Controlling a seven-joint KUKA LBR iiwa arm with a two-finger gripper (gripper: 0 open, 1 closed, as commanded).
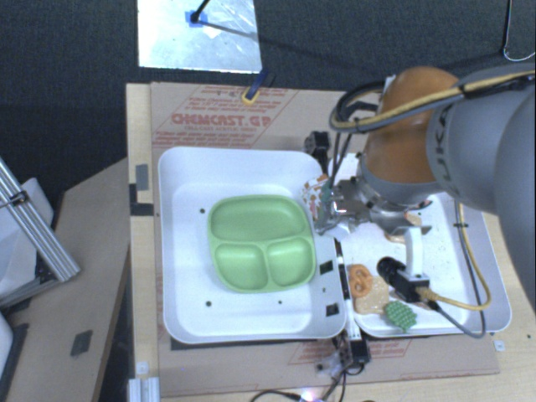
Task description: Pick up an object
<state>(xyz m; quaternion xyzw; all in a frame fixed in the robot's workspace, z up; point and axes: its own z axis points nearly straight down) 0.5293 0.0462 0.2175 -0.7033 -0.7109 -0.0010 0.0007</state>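
Gripper (328, 203) sits mid-frame over the wall between bins; can't tell if it's open, shut or holding anything, wrist blocks it. Likely targets, pretzel (360, 280) and green toy (400, 313), lie lower right in right bin (494, 296), well apart from it. Risk: closing here grabs nothing, or clips green tray (260, 243) in left bin (184, 224).

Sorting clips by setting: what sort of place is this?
Likely a robotics lab grasping bench: a grey arm over two white bins, one holding a green divided plate.
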